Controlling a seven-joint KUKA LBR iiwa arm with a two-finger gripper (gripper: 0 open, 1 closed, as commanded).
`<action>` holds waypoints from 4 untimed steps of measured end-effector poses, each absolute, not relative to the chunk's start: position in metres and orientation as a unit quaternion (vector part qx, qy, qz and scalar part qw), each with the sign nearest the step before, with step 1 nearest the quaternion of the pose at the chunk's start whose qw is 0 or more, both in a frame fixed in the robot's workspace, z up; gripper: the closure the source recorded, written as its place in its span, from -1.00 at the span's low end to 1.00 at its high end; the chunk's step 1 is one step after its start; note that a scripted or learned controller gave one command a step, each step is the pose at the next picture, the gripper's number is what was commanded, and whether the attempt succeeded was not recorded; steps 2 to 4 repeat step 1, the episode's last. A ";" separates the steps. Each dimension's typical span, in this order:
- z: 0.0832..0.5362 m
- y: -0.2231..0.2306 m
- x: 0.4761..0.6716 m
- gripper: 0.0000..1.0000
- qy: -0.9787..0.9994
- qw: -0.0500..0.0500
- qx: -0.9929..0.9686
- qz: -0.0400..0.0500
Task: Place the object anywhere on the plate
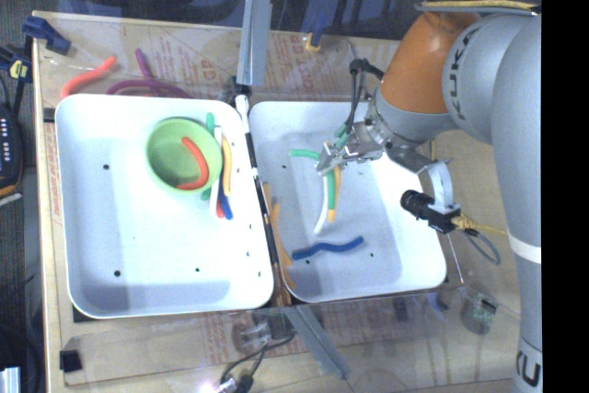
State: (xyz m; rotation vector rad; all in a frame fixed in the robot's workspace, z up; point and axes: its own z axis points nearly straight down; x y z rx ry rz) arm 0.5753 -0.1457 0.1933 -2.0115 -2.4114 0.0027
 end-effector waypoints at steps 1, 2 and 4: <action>0.193 -0.146 0.575 -1.00 -0.768 0.001 -0.641 0.001; 0.193 -0.146 0.575 -1.00 -0.768 0.001 -0.641 0.001; 0.193 -0.146 0.575 -1.00 -0.768 0.001 -0.641 0.001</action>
